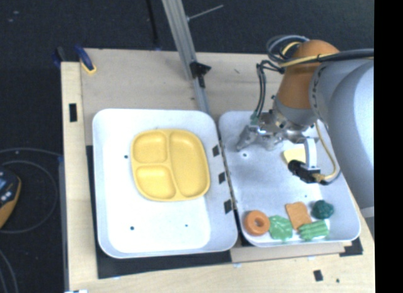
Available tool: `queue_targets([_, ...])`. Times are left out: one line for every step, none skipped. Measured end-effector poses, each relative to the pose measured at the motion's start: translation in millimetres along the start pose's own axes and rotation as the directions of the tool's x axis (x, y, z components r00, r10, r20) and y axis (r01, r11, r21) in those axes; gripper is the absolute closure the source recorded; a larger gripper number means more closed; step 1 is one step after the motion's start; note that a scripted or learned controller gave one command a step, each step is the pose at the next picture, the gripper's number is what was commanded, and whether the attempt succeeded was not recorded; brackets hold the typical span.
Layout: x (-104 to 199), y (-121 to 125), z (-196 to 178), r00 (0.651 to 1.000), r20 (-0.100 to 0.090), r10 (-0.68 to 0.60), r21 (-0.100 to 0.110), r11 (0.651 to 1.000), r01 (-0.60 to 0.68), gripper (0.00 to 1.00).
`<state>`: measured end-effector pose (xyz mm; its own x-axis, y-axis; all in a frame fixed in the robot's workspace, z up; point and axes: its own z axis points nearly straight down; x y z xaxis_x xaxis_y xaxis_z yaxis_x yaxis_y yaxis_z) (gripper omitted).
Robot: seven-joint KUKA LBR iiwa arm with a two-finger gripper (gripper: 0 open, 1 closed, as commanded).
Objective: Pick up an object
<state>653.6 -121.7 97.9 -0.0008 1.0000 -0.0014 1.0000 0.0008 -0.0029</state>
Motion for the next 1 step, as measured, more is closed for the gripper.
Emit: queue_targets([-1.4,2.3,-15.3,1.0,0.001,0.001,-0.009,1.0,-0.001,1.0])
